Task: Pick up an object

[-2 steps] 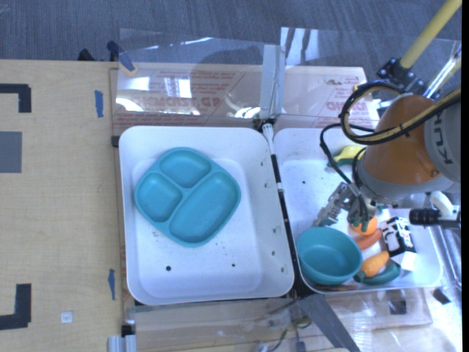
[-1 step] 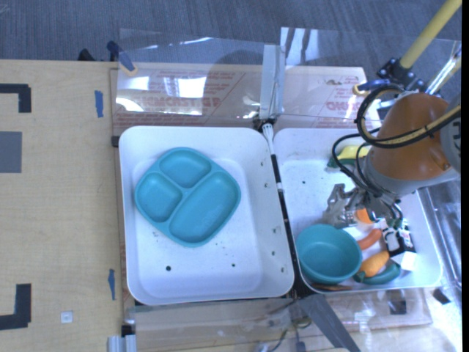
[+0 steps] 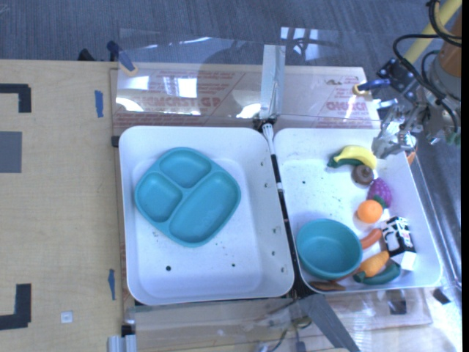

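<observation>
Two white bins sit side by side on the bench, and the left bin (image 3: 146,270) carries the biggest piece here: a teal divided plate (image 3: 188,195) with three compartments, lying flat toward its upper left. Over in the right bin (image 3: 308,160), a teal bowl (image 3: 328,248) stands upright near the front edge. The rest crowds down that bin's right side: a yellow toy banana (image 3: 354,155) at the top, a small brown round piece (image 3: 362,173) just below it, then a purple grape bunch (image 3: 380,191), an orange ball-shaped fruit (image 3: 370,211), a black-and-white patterned toy (image 3: 399,237), and an orange-and-green toy vegetable (image 3: 379,266) beside the bowl. The gripper (image 3: 393,141) hangs at the right bin's upper right corner, just beside the banana and apart from it, nothing between its fingers; whether they are spread or closed cannot be made out.
</observation>
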